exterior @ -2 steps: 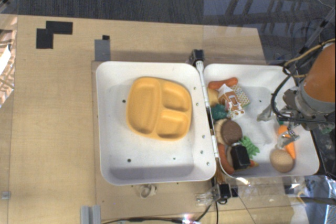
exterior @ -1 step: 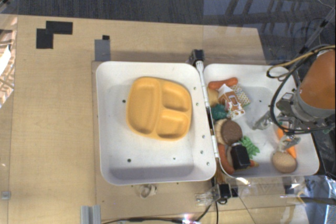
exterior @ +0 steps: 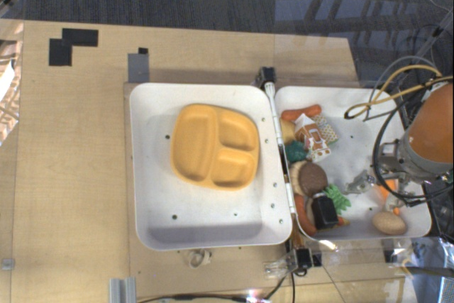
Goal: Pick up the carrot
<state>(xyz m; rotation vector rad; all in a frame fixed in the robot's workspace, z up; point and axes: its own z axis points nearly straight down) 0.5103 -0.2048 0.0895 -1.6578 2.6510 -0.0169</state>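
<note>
While the arm point(exterior: 429, 131) is hovering at the right bin's point(exterior: 358, 99) right edge, the carrot point(exterior: 301, 113) is lying near its top-left corner; gripper point(exterior: 386, 184) jaws unclear.

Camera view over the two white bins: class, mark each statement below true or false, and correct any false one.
1. The yellow divided plastic tray lies in the left white bin. True.
2. The yellow tray holds toy food. False: its compartments hold nothing; the toys lie in the right white bin.
3. The orange carrot with green leaves lies near the right bin's front left corner, partly under a black block. True.
4. The grey arm with the orange band reaches in over the left bin. False: it is over the right bin's right side.
5. The beige potato-shaped toy lies in the left bin. False: it lies at the right bin's front right.
</note>
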